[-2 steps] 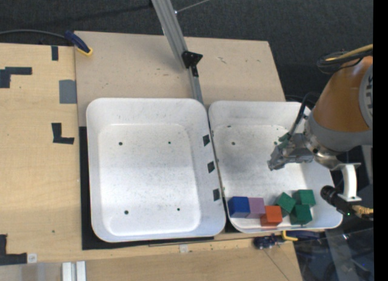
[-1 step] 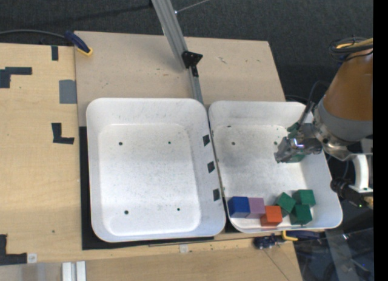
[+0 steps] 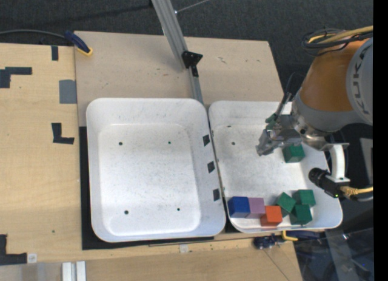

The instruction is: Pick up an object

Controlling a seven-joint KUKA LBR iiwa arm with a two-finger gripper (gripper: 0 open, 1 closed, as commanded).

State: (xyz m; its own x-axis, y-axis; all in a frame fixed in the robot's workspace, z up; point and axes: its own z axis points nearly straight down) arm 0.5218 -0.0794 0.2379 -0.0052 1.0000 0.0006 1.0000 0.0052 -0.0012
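Over the right bin [image 3: 242,122] you see the jaws [image 3: 267,146] hanging low, grey and dark, pointing down and toward the left of the view from under the arm [image 3: 330,85] with its orange band. You cannot tell from this angle whether the jaws are released or clenched; the tips blur into one dark shape against the white floor of the bin, and no object shows between them.

Just to the right of the jaws, close beside them, lies a green block [image 3: 294,153], partly tucked under the wrist. Whether it touches the jaws you cannot tell.

Well below the jaws, along the near wall of the same bin, you find a cluster of blocks. From left to right: a blue block [image 3: 239,206], a pale purple block [image 3: 256,206] touching it, an orange block [image 3: 273,215] just beside that, and then three more green blocks [image 3: 297,206] bunched together at the lower right corner.

To the left of the jaws, across the divide between the two bins, sits the left bin [image 3: 97,116]. Both bins rest on the wooden worktop [image 3: 133,61]. Above and left of the jaws, a slanted metal rail [image 3: 167,13] runs down to the gap between the bins.
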